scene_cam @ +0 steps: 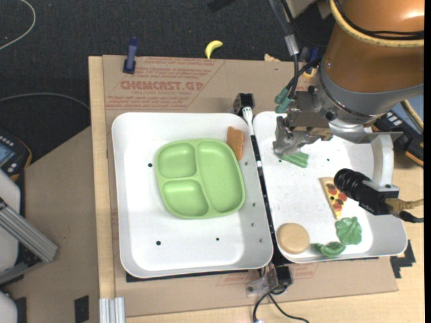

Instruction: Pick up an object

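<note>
Before you: a brown bench board (101, 180) bearing two white bins, left (135, 207) and right (269, 180), touching.

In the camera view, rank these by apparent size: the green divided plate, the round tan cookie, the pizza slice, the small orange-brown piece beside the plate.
1. green divided plate
2. round tan cookie
3. pizza slice and orange-brown piece: they look alike in size, so unranked.

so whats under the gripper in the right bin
A green piece lies on the right bin floor beneath the gripper. Its upper end is covered by the gripper, so its full shape is hidden.
</note>
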Robot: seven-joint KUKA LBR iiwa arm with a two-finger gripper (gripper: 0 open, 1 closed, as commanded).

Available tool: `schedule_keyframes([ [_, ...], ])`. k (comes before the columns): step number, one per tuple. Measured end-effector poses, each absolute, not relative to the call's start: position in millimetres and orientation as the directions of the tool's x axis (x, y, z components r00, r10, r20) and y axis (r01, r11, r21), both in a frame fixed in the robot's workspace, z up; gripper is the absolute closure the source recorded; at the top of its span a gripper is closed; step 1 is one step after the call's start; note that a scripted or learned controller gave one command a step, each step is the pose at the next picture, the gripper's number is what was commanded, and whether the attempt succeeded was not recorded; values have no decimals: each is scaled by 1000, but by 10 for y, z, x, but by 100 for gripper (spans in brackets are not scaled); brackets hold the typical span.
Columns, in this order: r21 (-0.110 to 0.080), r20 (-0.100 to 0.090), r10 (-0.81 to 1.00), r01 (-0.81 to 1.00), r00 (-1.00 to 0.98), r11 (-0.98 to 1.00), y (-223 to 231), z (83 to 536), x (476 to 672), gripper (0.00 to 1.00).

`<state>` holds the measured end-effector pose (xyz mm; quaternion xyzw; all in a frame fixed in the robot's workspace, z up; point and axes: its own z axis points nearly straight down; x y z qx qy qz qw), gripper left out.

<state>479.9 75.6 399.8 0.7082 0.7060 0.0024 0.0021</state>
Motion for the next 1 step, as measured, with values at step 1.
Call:
schedule_keyframes([
  [1,5,1,1000,1000,-2,2,929,4201,4797,100],
])
